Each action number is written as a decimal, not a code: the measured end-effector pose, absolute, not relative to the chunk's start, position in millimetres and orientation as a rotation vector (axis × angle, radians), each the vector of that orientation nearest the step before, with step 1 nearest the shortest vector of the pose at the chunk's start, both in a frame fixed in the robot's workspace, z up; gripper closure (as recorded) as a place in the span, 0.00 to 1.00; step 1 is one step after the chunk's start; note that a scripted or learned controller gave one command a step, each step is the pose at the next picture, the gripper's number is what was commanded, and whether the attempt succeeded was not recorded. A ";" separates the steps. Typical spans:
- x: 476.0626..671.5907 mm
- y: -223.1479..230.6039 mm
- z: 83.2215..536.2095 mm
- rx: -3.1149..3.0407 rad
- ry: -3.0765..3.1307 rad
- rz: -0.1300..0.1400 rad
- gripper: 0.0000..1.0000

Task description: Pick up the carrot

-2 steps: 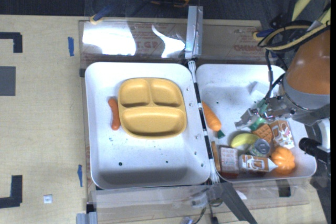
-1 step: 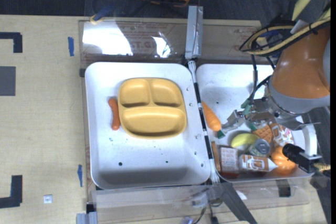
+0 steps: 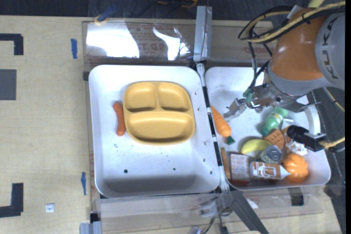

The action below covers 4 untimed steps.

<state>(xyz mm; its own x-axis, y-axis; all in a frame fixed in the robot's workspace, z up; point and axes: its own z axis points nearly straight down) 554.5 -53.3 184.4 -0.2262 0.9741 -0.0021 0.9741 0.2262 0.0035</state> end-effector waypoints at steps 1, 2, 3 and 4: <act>554.6 -7.0 184.6 1.791 2.581 0.000 0.00; 607.9 -62.5 185.0 1.782 2.584 0.001 0.00; 590.9 -42.4 185.0 1.555 2.733 -0.001 0.00; 574.4 -38.7 185.0 1.449 2.791 0.000 0.00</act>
<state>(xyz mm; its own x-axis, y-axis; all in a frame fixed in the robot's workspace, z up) 574.4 -38.7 185.0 -0.5753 0.8180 0.0026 0.8180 0.5753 -0.0016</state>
